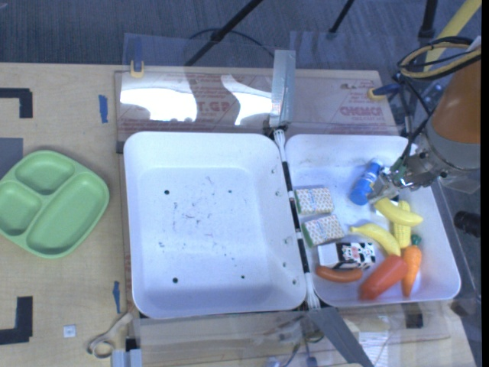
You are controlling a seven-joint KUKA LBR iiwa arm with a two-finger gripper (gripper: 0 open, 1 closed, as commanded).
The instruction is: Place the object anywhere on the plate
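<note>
While reaching in from the right: grey arm with orange band [462, 113] over the right bin's far right corner
Gripper [399, 179]: low over the right bin, just beside the blue bottle, above the upper yellow banana
Fingers: too small and cluttered to read, so grip impossible to tell; nothing seen between them
Blue bottle [366, 182]: lying tilted in the right bin, white cap end toward the gripper
Yellow bananas: one [400, 214] just below the gripper, another [376, 236] lower and to its left, touching or nearly so
Carrot [412, 267]: upright along the right side, beside the red pepper
Red pepper [382, 276]: near the front wall, slanted
Sausage [338, 274]: flat at the front, left of the pepper
Black-and-white toy [357, 254]: possibly a cow figure, between banana and sausage
Patterned packets: two, one [314, 200] above the other [324, 228], against the divider side
Right bin [447, 281]: holding all the objects
Left bin [206, 220]: white, scuffed and speckled floor
Green plate [50, 202]: three compartments, on the wooden bench [61, 297] well left of both bins, well apart from the gripper
</note>
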